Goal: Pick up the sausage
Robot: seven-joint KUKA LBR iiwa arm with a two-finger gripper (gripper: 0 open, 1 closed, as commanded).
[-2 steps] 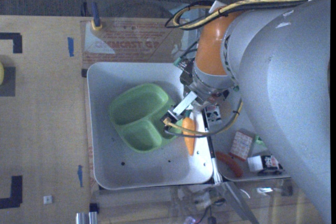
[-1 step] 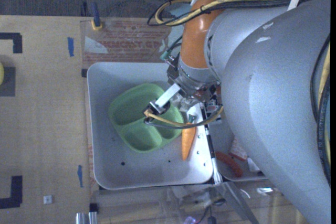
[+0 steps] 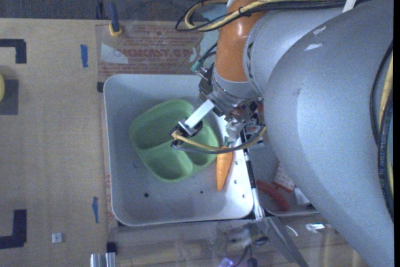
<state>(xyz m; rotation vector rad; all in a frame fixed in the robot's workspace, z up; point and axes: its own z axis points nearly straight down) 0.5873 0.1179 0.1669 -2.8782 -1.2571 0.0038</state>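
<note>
A pale wooden bench (image 3: 50, 134) with blue tape marks carries the bins, with dark carpet beyond it at 12 o'clock. The sausage (image 3: 274, 191), judged to be the reddish piece in the right bin (image 3: 267, 167), lies at about 4 o'clock from the gripper (image 3: 240, 131). To do this step well, the gripper should shift across the divider toward 4 o'clock, line up across the sausage's short width, then descend straight. It should avoid the carrot (image 3: 222, 173) at 7 o'clock in the left bin (image 3: 162, 200). The arm (image 3: 325, 103) reaches in from 3 o'clock, wrist bent down over the left bin's right edge, beside the green dish (image 3: 159, 134). Whether the gripper is open or closed cannot be told; nothing visible is held.
</note>
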